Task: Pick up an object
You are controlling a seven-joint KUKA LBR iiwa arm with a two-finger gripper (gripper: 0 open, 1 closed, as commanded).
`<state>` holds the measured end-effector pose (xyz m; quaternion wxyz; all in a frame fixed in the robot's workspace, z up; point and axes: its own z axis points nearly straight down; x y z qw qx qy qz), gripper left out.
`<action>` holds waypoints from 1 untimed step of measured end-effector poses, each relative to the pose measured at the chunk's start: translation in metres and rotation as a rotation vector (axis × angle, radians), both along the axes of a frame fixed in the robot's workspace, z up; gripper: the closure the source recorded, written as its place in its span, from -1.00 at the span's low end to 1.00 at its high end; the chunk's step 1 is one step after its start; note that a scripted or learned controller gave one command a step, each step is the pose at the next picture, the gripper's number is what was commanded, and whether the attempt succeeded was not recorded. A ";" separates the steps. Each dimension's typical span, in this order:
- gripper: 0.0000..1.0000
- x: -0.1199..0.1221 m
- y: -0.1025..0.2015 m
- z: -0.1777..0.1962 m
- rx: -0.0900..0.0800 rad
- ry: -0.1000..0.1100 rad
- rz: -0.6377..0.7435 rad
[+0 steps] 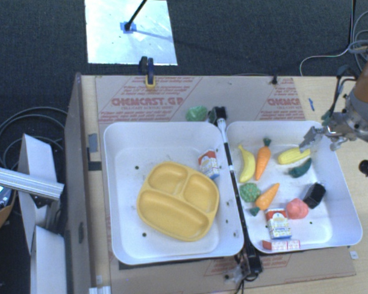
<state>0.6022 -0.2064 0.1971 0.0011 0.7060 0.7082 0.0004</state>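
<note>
The left bin (122, 194) holds a yellow tray (178, 199) with three sections, lying flat near the middle. A small milk carton (209, 165) sits just beside the tray's upper right corner. A green leafy toy (197, 113) lies on the cardboard above the bins, near the place where they meet. The right bin (346, 210) holds lots of toy food. A banana (246, 164) and a carrot (262, 159) lie side by side near the left wall. Below them sits a broccoli (250, 192), touching a second carrot (267, 196). Lower down stands a second milk carton (278, 224), with a pink lump (297, 209) just beside it and a black block (313, 195) touching the lump. Near the top right lies a yellow corn (293, 155) with a dark green pepper (301, 167) just under it. The gripper (308, 140) is at the upper right edge of this bin, right above the corn, and nothing is between its fingers. I cannot tell how wide they are.
</note>
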 end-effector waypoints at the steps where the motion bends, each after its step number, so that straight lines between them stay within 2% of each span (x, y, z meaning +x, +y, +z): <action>1: -1.00 0.016 0.054 -0.118 0.003 0.004 0.005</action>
